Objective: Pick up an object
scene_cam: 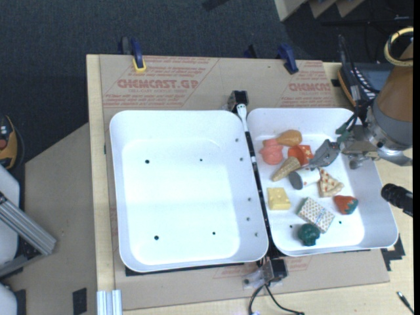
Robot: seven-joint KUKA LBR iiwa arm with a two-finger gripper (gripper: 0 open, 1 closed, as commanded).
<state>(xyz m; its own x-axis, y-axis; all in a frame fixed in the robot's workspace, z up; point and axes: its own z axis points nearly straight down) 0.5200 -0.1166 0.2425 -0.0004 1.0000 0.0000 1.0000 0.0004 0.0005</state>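
Honestly, the gripper [326,153] hangs over the right bin [384,222], near its back edge, above the red block [300,154]. Can't tell its grip. I'd drop straight down, clear of the cone [286,168].

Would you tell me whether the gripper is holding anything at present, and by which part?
Cannot be told: the gripper hangs over the right bin, its tip unclear.

Two bins side by side on bench [98,176]. Left bin [184,189] beside right bin [374,222], rims touching. Food pieces clustered in right bin: cheese wedge [278,199] left, pizza slice [328,184] right of it, broccoli [308,234] nearest front rim.
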